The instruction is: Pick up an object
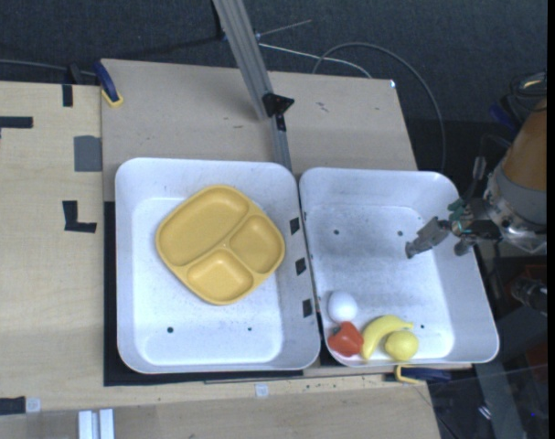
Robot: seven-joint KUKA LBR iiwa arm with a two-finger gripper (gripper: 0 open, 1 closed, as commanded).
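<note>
In the right bin, several small items cluster at the near edge: a white egg, a red piece, a yellow banana and a yellow round fruit. My gripper hangs over the bin's right side, well above and to the right of that cluster. It is open, with nothing between its fingers. One grey finger points left and down toward the bin floor.
The left bin holds a yellow divided plate. A grey metal rod slants down from the top to the bins' shared wall. A black cable loops behind the right bin.
</note>
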